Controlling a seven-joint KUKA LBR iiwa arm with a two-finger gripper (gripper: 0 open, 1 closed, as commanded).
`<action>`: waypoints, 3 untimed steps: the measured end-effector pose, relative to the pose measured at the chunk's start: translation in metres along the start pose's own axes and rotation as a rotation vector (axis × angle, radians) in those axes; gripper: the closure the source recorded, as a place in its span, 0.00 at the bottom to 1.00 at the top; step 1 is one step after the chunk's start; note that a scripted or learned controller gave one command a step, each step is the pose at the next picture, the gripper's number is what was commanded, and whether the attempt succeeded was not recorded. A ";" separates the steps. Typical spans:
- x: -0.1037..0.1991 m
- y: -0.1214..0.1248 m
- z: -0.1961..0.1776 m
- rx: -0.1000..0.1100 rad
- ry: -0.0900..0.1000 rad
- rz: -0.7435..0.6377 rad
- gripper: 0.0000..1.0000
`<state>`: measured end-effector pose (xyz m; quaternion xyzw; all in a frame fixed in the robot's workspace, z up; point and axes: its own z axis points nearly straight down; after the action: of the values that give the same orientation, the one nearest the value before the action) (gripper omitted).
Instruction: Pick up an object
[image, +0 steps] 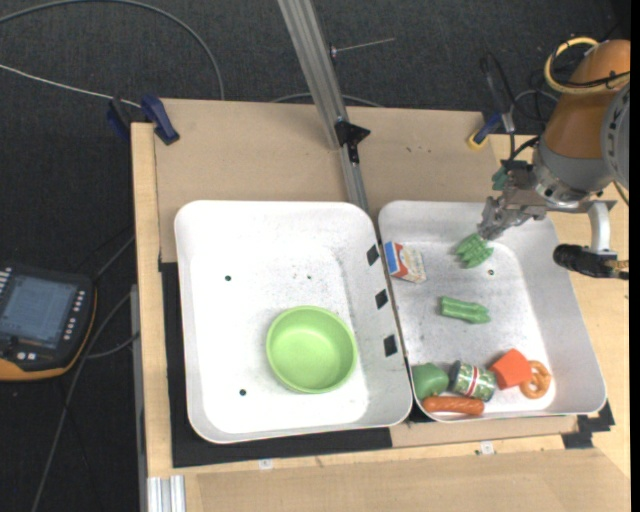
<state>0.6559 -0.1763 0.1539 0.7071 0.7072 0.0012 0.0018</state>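
White plastic, two shallow bins side by side on the bench, and I'm watching the arm (585, 110) reach in from the right over the far end of the right bin (560, 270). The gripper (497, 222) hangs low at that bin's upper part, its tip just above and touching the edge of a small green leafy toy (474, 250) — from here the dark fingers merge into one shape, so I cannot tell whether the claw is spread or clenched, and I see nothing lifted clear of the floor.

The green toy lies flat on the bin floor, right below the tip. To its left, near the dividing wall, sits a small red and white carton (405, 262). Lower down, around the middle of the bin, lies a green pepper-like piece (464, 310), apart from the others. Along the near edge a cluster is packed together: a green rounded item (430, 380), a small can (471, 380) on its side, a red sausage (453, 405) against the rim, an orange block (509, 368) and a pretzel (536, 379) touching it.

The left bin (230, 250) holds a light green bowl (311, 349), upright — toward its near right part.
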 end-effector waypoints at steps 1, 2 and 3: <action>0.006 0.009 -0.056 -0.002 0.000 -0.001 1.00; 0.006 0.010 -0.083 0.001 0.000 0.000 1.00; 0.056 -0.001 -0.073 0.004 0.002 -0.003 1.00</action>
<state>0.6542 -0.1203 0.2273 0.7058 0.7084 0.0004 -0.0001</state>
